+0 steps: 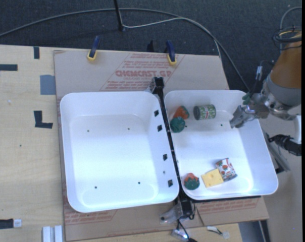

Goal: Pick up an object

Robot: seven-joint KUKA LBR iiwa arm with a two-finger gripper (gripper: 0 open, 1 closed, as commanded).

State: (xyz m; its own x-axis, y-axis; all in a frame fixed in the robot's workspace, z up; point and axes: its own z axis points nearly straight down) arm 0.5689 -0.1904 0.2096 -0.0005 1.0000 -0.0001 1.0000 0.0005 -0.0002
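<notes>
The right bin [253, 135] holds several small objects. A green can with a red label [204, 112] lies on its side near the back wall. Beside it, at the back left, sit an orange piece [182, 112] and a dark green round piece [177, 125]. Near the front lie a yellow cheese wedge [211, 178], a small red-and-white carton [226, 169] and a green-and-orange piece [191, 181]. My gripper [238, 119] hangs over the bin's back right corner, to the right of the can, with nothing visibly held.
The left bin [74, 135] adjoins the right one along a black clipped divider [165, 135]. Both rest on a cardboard sheet [137, 72] held by blue-and-yellow clamps [93, 48]. Cables run across the dark floor behind.
</notes>
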